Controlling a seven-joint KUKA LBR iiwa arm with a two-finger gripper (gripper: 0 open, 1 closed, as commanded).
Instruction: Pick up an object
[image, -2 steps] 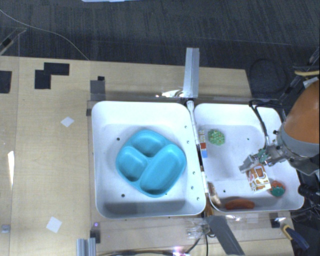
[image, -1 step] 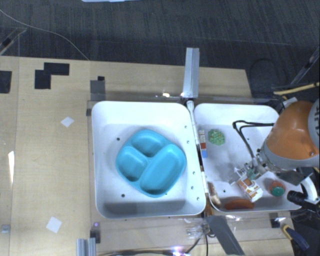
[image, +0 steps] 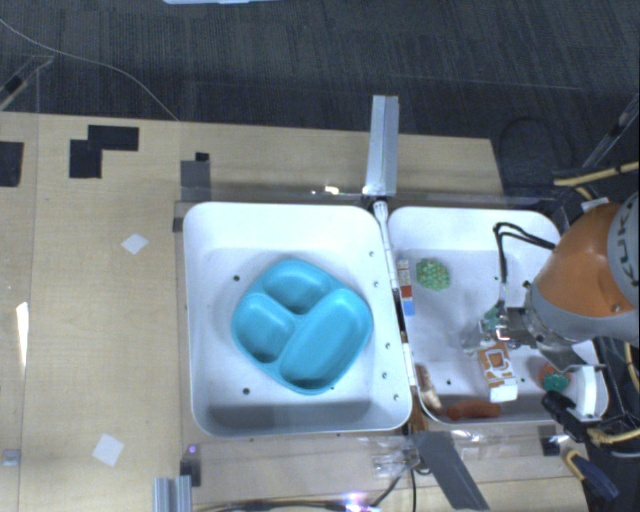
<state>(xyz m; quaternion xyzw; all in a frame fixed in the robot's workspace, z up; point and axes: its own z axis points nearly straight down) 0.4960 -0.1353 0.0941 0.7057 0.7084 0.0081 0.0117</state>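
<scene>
Left bin (image: 205, 300) holds blue divided plate (image: 301, 325); right bin (image: 450, 225) has green ball (image: 432, 274) near its top, brown sausage-like piece (image: 470, 407) along front wall; gripper (image: 492, 345) low between them, jaw state cannot be told.

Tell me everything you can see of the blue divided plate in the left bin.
The blue plate is a light blue, smooth, plastic-looking dish with rounded corners and three compartments: two smaller and one larger. It lies flat, right side up, turned at an angle, near the middle of the left bin. Its compartments look bare; it touches just the bin floor.
</scene>
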